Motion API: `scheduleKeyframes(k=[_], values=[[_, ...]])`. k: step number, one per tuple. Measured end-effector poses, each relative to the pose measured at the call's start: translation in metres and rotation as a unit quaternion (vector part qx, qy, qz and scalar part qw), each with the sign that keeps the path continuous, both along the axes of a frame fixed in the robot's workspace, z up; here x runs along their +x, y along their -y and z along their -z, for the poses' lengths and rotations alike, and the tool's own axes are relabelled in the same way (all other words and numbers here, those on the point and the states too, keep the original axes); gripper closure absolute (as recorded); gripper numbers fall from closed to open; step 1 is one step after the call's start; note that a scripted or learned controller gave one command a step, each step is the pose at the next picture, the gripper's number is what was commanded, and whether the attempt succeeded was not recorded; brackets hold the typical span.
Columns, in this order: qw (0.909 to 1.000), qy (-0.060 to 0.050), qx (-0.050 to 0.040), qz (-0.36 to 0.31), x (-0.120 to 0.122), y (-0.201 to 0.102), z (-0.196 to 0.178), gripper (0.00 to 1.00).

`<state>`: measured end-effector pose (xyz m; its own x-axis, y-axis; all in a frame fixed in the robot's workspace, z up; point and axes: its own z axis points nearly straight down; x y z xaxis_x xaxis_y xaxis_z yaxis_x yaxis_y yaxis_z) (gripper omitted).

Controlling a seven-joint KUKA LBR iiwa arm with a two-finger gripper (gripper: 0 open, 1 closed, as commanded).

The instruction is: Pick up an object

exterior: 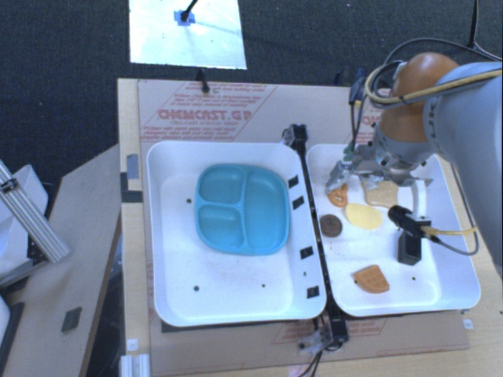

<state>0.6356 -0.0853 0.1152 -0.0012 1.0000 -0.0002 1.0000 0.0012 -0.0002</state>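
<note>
My gripper (343, 177) hangs low over the back left part of the right bin (440, 297). Just below its tip lies a small orange ring-shaped piece (338, 198), touching or nearly touching it. A pale yellow oval piece (364, 216) lies to the right of the ring. A tan toast-like slice (382, 194) is partly hidden under the wrist. A brown round cookie (331, 225) sits near the bin's left wall. An orange wedge (371, 279) rests toward the front.
The left bin (181, 289) holds a blue divided plate (240, 209). A black hinge strip (308, 210) with clips runs between the two bins. The arm (464, 100) comes in over the right bin's back right corner.
</note>
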Motion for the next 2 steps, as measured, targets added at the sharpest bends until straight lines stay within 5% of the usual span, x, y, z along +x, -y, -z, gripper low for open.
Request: scheduleKeyframes(k=[1, 2], values=[[1.0000, 0.000, 0.0001, 0.000, 0.000, 0.000, 0.032, 0.00], [1.0000, 0.002, -0.0004, 0.001, 0.002, 0.000, 0.019, 1.00]])
